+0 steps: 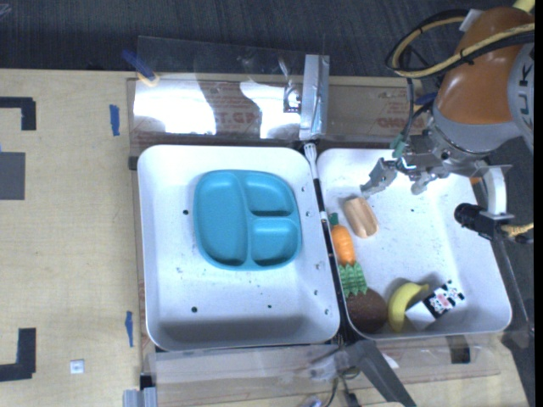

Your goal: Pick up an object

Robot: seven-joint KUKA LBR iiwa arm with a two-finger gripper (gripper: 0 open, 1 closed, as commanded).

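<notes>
My gripper [397, 181] hangs over the far part of the right bin [424, 244], open, with nothing between its fingers. A tan bread roll [361, 216] lies just below and left of it. Along that bin's left wall sit an orange carrot [342, 244], a green ridged piece [352, 276] and a brown round fruit [367, 309]. A yellow banana [403, 302] and a small black-and-white box [443, 299] lie at the near edge.
The left bin [161, 253] holds a blue divided plate [248, 219]. A metal divider post [313, 96] and a clear panel [212, 91] stand behind the bins. Bare floor shows in the middle of the right bin.
</notes>
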